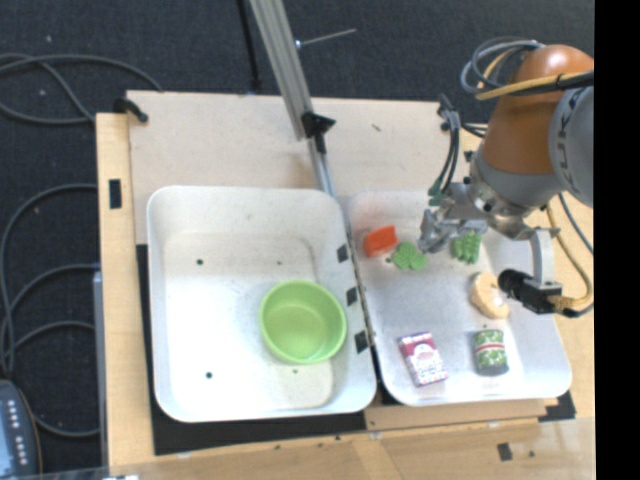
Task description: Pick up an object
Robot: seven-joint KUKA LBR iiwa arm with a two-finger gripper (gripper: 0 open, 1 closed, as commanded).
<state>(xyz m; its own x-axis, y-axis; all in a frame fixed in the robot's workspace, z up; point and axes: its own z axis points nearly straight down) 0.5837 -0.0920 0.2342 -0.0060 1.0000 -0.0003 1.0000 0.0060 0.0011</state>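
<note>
- The gripper [436,236] hangs low in the right bin [545,383], just over a small green object [407,259] at the bin's far left; whether it is wide or narrow I cannot tell.
- That green object looks light, small and lumpy, probably a plastic toy, so likely stiff and a little slippery; pinching across its middle seems best.
- An orange block [380,240] sits just beside it, crowding one side.

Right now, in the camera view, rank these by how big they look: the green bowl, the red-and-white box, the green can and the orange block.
1. green bowl, clearly the largest, alone in the left bin.
2. red-and-white box.
3. green can, close to the box, so that order is unsure.
4. orange block, smallest.
</note>
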